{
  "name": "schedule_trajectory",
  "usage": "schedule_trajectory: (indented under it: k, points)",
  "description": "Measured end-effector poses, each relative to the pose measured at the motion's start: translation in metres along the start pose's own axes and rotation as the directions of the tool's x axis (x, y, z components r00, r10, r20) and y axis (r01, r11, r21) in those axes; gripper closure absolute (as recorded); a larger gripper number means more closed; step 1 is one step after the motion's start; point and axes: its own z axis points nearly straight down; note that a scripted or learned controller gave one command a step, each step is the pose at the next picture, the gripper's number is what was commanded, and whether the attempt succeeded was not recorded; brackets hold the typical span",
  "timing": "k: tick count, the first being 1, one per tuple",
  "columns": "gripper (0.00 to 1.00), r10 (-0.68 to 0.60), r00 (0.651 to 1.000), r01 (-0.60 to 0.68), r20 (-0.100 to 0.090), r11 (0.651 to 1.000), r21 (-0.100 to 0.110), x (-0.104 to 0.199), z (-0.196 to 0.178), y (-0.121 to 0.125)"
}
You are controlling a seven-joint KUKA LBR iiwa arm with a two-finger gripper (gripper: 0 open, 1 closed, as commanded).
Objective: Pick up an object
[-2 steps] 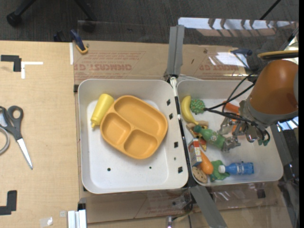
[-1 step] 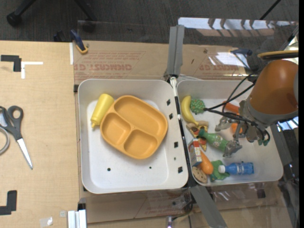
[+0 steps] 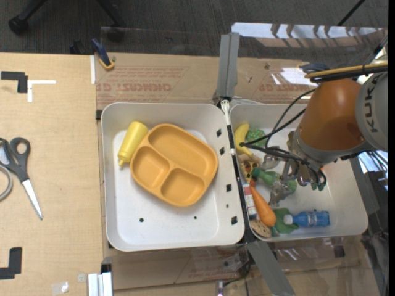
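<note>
My arm is reaching in from the right, and its orange band [image 3: 330, 119] is hanging over the right bin [image 3: 345, 224]. My claw [image 3: 281, 190] is pointing down into the middle of that bin, above the white floor. Cables and the wrist are hiding much of it, so its state cannot be told from this view.

Candidate objects in the right bin:
- A carrot [image 3: 263, 207] is lying just left of and below my claw, slanting toward the near wall.
- A blue bottle [image 3: 310, 219] is lying on its side just below my claw, near the front wall.
- A green toy [image 3: 285, 221] is sitting between the carrot and the blue bottle, touching both.
- A green-handled item [image 3: 266, 177] is lying just left of my claw; whether they touch is unclear.
- A banana [image 3: 241, 134] is lying at the far left corner, well apart from my claw.

No object is visible between my claw's tips.

The left bin [image 3: 123, 227] is holding a yellow divided tray [image 3: 174, 163] and a yellow bottle [image 3: 131, 142] touching the tray's left edge. On the worktop [image 3: 55, 165], scissors [image 3: 23, 174] are lying well to the left of both bins.
</note>
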Motion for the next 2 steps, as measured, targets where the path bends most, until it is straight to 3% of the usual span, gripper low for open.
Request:
schedule_trajectory:
  k: [1, 2]
  points:
    - [0.00, 0.069, 0.997, -0.069, 0.022, 0.998, 0.006, 0.030, -0.005, 0.000]
    - [0.00, 0.051, 0.999, -0.051, 0.006, 0.999, 0.003, 0.066, -0.001, -0.006]
